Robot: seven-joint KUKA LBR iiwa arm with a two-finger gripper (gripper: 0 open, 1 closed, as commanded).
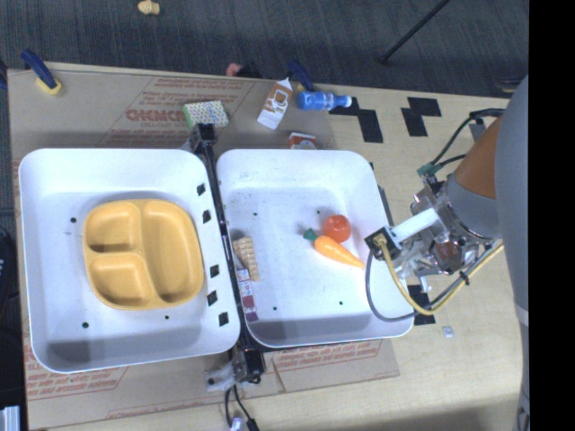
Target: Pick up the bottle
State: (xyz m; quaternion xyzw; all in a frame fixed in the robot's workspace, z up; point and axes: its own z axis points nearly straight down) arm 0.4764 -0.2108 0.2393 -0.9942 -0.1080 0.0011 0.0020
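Bottle (323, 101) lies on the bench behind the right bin (269, 317), well apart from the gripper (429, 259) at that bin's right rim; finger state unclear.

Bottle (320, 101) — small, blue body with a lighter, whitish band near its right end, cap end too small to make out. Lying on its side, long axis roughly left to right, slightly tilted. Resting on the bench (395, 142) beyond the far edge of the right bin (235, 173), outside both bins — near the bench's far edge. Just beside a small white-and-orange carton (275, 104) on its left, apart from it. Nothing gripping or touching it. Appears intact; contents not discernible.
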